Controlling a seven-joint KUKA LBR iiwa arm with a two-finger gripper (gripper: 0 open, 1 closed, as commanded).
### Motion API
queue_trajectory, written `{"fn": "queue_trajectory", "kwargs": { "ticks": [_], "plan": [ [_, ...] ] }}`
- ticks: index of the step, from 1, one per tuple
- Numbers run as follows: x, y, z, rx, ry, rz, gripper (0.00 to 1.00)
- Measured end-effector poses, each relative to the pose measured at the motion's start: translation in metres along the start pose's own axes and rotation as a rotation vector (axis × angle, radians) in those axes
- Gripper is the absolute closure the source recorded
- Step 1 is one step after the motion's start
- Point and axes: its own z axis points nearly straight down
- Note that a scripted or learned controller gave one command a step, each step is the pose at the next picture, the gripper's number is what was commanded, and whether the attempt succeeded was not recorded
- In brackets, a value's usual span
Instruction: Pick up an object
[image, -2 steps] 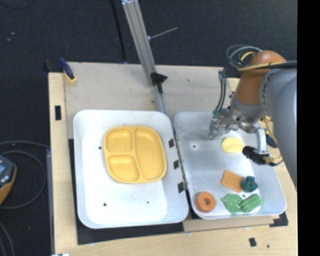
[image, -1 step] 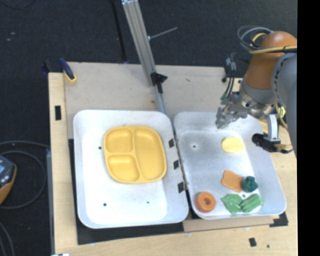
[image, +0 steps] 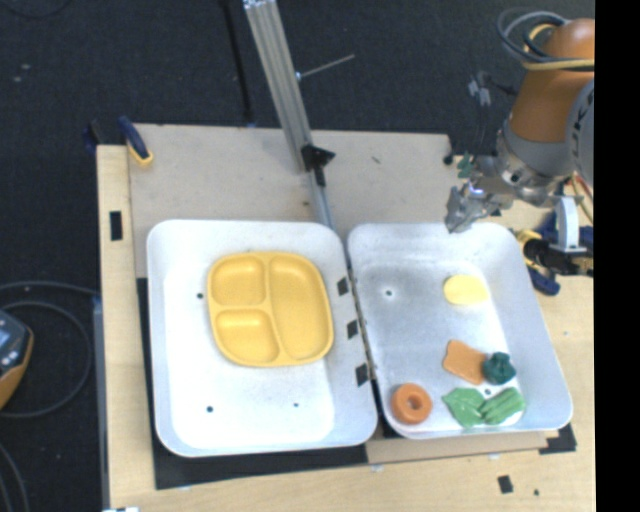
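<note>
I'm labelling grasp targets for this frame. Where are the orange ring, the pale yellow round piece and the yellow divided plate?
orange ring (image: 411, 403): camera view, on its front band.
pale yellow round piece (image: 465, 290): camera view, on its top middle.
yellow divided plate (image: 270, 308): camera view, on the ridge between its compartments.

Grey arm (image: 535, 150), orange band (image: 555, 85)

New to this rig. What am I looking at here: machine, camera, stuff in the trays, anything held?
One fixed camera looks down at a slant on a bench. The grey and orange machine at right is a robot arm; its tool hangs over the far edge of the right bin, with nothing seen in it. The left bin holds a yellow divided plate. The right bin holds a yellow disc, an orange block, a dark green piece, a light green piece and an orange ring.
</note>
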Motion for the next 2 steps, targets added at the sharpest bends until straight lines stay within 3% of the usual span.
{"fn": "queue_trajectory", "kwargs": {
  "ticks": [1,2],
  "plan": [
    [-0.001,0.001,0.000,0.005,-0.001,-0.001,1.00],
    [0.048,-0.025,0.008,0.008,0.002,-0.001,1.00]
  ]
}}
